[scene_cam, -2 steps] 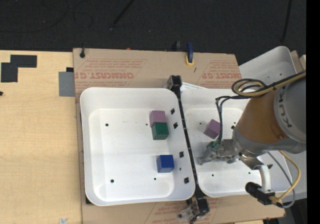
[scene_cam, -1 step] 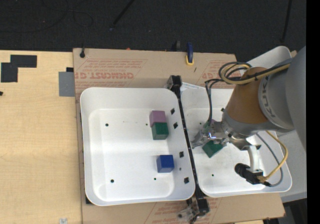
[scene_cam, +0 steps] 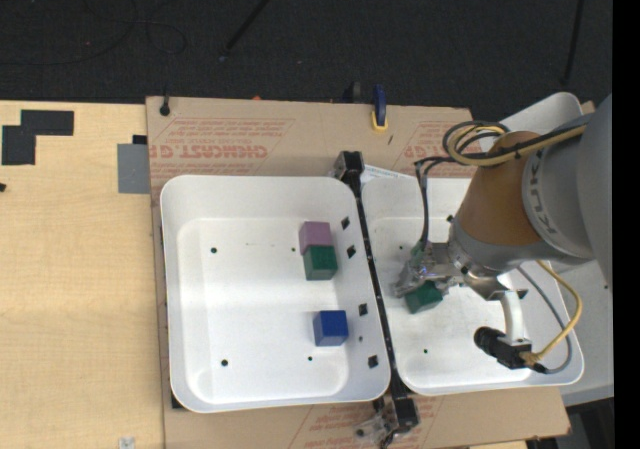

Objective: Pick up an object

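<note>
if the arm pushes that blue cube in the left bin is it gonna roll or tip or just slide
The blue cube has flat faces and looks about as tall as wide, so it would probably slide rather than roll or tip. The left bin floor looks smooth, so it may skid easily. It looks rigid.

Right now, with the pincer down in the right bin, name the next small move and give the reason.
Probably a short, slow lift straight up. The pincer sits low in the right bin against a green block, close to the divider. Whether the block is actually gripped can't be judged from this view, and a small rise would show it. The purple, green and blue blocks lie in the left bin.
</note>
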`<action>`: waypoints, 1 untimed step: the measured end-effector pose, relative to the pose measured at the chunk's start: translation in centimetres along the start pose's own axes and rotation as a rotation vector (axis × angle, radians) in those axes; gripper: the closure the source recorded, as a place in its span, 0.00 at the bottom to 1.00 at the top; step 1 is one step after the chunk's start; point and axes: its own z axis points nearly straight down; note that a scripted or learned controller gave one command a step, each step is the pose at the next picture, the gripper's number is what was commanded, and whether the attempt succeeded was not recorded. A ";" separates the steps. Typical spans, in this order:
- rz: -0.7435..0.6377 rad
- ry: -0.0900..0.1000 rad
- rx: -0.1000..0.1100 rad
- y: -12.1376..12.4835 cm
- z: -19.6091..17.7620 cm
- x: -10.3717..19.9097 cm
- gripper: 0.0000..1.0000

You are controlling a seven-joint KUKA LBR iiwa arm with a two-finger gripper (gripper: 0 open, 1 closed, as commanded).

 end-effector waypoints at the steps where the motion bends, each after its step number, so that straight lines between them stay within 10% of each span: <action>1: -0.013 0.000 -0.019 8.7 -9.9 6.9 1.00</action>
